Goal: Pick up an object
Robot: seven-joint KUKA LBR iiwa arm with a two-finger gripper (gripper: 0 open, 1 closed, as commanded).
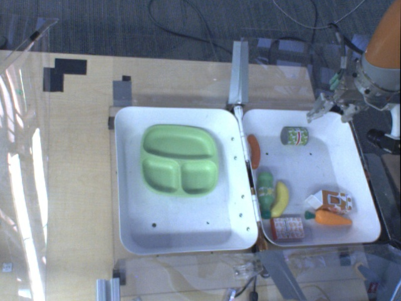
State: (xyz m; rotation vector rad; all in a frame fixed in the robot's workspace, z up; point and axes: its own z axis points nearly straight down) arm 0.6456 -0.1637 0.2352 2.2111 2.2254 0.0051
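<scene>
My gripper (332, 110) hangs over the back right corner of the right bin (360, 168), its two fingers spread open with nothing between them. A small green-labelled can (294, 136) lies on its side just in front and to the left of it. Along the bin's left wall lies a red sausage (253, 150). Nearer the front are a green bottle (265, 190) and a banana (281, 197) side by side, with a red-and-white box (287, 228) below them. An orange carrot (332, 217) and a small carton (335, 200) sit at the front right.
The left bin (131, 224) holds a green three-compartment tray (180, 158). A metal divider post (238, 74) rises behind the gap between the bins. Cables trail on the floor behind the bench.
</scene>
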